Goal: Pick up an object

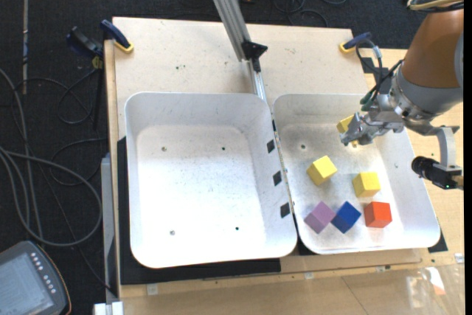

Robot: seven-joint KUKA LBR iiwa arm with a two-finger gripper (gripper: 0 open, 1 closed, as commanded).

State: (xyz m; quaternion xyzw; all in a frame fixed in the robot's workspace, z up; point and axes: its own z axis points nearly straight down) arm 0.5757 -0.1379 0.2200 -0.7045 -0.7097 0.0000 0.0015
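Observation:
The right bin (413, 158) holds several small blocks. A yellow cube (321, 169) lies near its middle and a second yellow cube (366, 183) sits to the right of it. Along the front stand a purple cube (319, 217), a blue cube (346, 216) and a red-orange cube (377, 213). My gripper (358, 133) hangs over the bin's back part, reaching in from the right. A small yellow block (345, 125) shows right at the gripper's left side; I cannot tell whether it is held or just lies beside it.
The left bin (140, 158) sits beside the right one, its raised wall between them. A slanted metal rail (228, 4) runs from the top down to the bins' shared back corner. Clamps sit at the bench's back corners (118, 37).

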